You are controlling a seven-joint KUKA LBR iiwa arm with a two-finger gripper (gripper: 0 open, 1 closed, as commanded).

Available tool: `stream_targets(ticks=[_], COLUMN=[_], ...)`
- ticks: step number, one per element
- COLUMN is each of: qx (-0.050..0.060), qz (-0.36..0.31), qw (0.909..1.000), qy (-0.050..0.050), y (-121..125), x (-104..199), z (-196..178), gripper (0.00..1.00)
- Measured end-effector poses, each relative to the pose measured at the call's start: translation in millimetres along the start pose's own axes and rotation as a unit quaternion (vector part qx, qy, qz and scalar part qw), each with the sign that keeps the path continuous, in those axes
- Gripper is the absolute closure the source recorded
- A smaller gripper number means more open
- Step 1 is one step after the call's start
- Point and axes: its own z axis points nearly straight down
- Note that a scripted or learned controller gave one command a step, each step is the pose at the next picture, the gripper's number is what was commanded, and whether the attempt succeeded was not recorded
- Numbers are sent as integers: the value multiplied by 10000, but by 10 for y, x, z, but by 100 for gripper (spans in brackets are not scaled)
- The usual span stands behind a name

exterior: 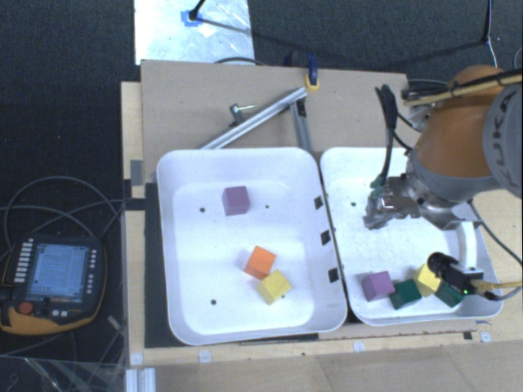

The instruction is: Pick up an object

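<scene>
Arm (pixel 470 137) comes in from the right, grey with an orange band, and hangs over the right bin (pixel 351 174). Gripper (pixel 382 211) sits above the bin's bare middle floor, up-left of the blocks there; can't tell its state from this angle, and nothing shows held in it. Right bin's near edge has a purple block (pixel 377 285), then a green block (pixel 404 294) touching it on the right, a yellow block (pixel 426 279) just beyond, and another green block (pixel 449 293) partly hidden by a black part. Left bin (pixel 176 219) has a purple cube (pixel 235 200) toward the far side, well apart from an orange cube (pixel 260 261) and a yellow cube (pixel 274 287), which touch near the middle front. Metal bar (pixel 257 117) lies slanted on the board behind the bins. Teach pendant (pixel 53 280) rests on the dark floor at left with cables looped round it.
</scene>
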Motion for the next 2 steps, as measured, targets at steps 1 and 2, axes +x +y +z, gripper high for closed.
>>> stream_targets(ticks=[1,2], qx=[6,-10], qz=[2,-2], qw=[10000,10000], qy=[-1,2], y=[11,148], x=[547,1122], z=[94,-27], gripper=[100,100])
